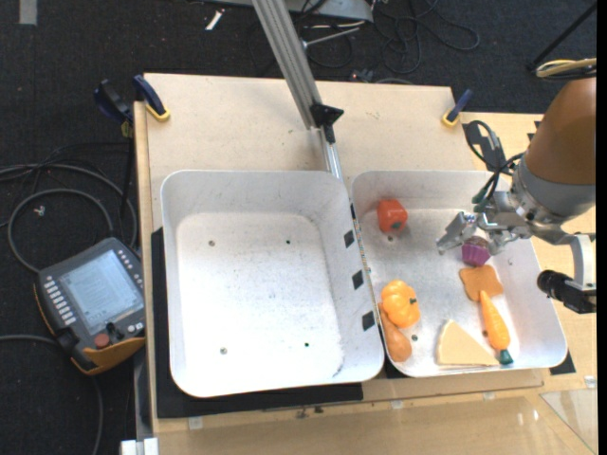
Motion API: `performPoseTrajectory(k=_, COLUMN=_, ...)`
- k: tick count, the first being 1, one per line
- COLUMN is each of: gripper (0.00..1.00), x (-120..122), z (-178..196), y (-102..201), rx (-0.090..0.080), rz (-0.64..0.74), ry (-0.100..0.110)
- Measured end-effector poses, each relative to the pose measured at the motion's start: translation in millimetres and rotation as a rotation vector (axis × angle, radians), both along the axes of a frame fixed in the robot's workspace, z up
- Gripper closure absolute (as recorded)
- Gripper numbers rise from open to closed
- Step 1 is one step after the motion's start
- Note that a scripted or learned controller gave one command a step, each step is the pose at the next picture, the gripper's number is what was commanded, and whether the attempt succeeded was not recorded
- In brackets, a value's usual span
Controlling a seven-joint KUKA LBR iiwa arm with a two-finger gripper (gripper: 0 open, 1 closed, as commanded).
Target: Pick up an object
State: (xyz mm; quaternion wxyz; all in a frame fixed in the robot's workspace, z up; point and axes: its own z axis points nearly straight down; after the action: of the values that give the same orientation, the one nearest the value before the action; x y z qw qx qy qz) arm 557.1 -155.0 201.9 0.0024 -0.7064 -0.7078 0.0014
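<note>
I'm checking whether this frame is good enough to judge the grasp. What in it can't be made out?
- Gripper: too small and cluttered in the camera view to tell how it stands.
- Purple object: partly covered by the gripper, so contact and shape are unclear.
- Arm: cut off by the right edge.
- Brown piece: its top is covered by the orange pumpkin.
</note>
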Motion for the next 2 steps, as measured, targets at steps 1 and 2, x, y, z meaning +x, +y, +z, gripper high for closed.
performPoseTrajectory(k=1, gripper=0.00, x=1, z=3, y=0, rx=-0.001, rz=-0.001, ry=-0.005)
performPoseTrajectory(k=2, gripper=0.00, x=1, z=-62, y=-1, rx=0.000, rz=-0.003, ry=0.001)
